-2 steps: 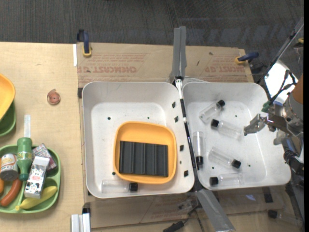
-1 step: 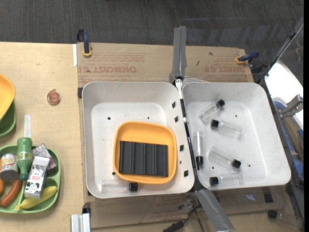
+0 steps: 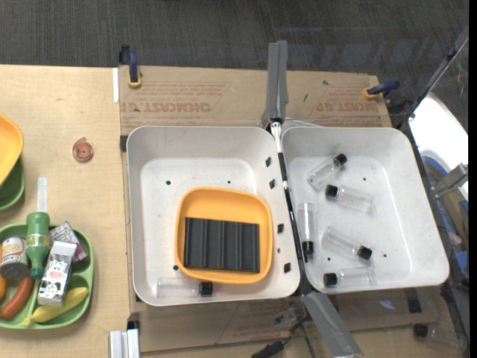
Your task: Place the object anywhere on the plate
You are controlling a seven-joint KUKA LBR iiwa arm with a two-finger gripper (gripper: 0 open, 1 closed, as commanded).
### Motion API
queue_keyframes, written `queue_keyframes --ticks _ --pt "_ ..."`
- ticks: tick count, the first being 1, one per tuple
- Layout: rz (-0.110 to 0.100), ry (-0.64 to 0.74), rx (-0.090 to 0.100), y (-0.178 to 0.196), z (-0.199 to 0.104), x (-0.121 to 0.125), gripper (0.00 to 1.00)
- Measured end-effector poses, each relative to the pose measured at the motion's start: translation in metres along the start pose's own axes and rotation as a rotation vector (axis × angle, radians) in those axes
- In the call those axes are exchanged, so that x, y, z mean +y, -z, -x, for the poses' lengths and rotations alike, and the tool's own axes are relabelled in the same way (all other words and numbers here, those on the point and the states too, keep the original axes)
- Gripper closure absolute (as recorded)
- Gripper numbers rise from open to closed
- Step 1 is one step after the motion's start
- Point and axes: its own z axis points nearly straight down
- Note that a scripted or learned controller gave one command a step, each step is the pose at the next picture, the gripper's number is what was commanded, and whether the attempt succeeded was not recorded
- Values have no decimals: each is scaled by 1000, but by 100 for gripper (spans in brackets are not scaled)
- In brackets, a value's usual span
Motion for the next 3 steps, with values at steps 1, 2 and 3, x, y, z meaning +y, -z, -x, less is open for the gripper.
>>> queue_keyframes --ticks 1,2,3 --pt "1 290 0 -21 3 0 0" --pt "2 483 -1 -60 3 0 0" --pt "4 809 -4 -48 4 6 0"
